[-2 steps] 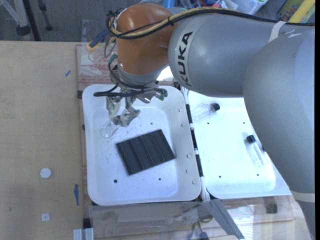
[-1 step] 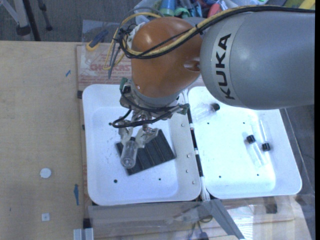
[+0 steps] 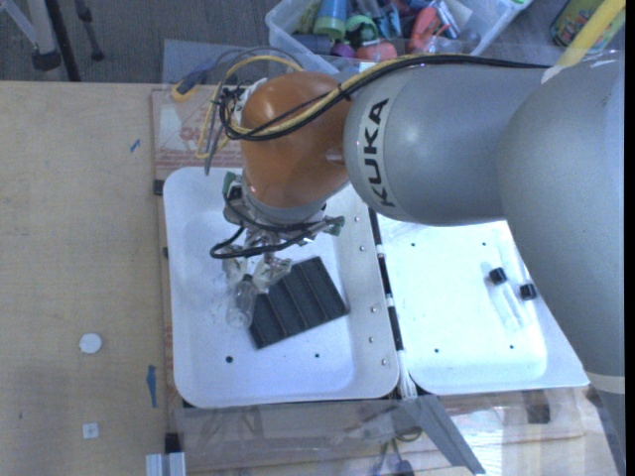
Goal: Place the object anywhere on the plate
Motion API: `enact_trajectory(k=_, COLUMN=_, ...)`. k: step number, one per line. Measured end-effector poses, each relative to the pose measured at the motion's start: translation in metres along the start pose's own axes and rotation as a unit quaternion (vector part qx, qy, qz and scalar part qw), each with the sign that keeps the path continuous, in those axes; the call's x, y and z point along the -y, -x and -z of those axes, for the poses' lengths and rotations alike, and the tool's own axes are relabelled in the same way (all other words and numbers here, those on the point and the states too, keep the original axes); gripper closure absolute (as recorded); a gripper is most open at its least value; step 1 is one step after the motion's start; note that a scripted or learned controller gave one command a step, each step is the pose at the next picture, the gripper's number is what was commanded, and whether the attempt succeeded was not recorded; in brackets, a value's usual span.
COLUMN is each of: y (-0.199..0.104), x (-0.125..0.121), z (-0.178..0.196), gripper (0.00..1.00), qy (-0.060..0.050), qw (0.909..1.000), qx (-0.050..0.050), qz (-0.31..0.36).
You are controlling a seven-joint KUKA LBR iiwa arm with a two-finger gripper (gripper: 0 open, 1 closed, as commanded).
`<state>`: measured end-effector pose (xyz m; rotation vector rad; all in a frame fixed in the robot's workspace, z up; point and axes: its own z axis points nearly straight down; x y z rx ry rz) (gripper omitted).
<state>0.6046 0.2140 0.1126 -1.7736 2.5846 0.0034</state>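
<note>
Grey KUKA arm (image 3: 466, 127) fills the camera view's upper right, its end effector (image 3: 253, 271) hanging over the left white bin (image 3: 198, 365); whether it is parted or closed I cannot tell. Just at its four o'clock lies the dark ribbed rectangular plate (image 3: 298, 303). A small clear object (image 3: 240, 300) sits touching the plate's nine o'clock edge. Descend squarely over that object before closing.

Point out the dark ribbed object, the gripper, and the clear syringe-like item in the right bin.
Ribbed object (image 3: 300, 302): camera view, middle of its grooved top face.
Gripper (image 3: 256, 276): camera view, midway between its tips, above the left bin.
Syringe-like item (image 3: 509, 296): camera view, middle of its clear body.
</note>
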Motion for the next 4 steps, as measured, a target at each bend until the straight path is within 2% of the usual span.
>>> enact_trajectory(k=1, y=0.026, x=0.051, z=0.071, gripper=1.00, qy=-0.001, qw=0.9987, qx=0.000, qz=0.050)
enact_trajectory(k=2, y=0.009, x=0.020, z=-0.016, gripper=1.00, qy=0.000, qw=0.9954, qx=0.000, qz=0.096)
enact_trajectory(k=3, y=-0.003, x=-0.001, z=0.083, gripper=1.00, qy=0.000, qw=0.9429, qx=0.000, qz=0.333)
enact_trajectory(k=4, y=0.030, x=0.043, z=0.063, gripper=1.00, qy=0.001, qw=0.7858, qx=0.001, qz=0.619)
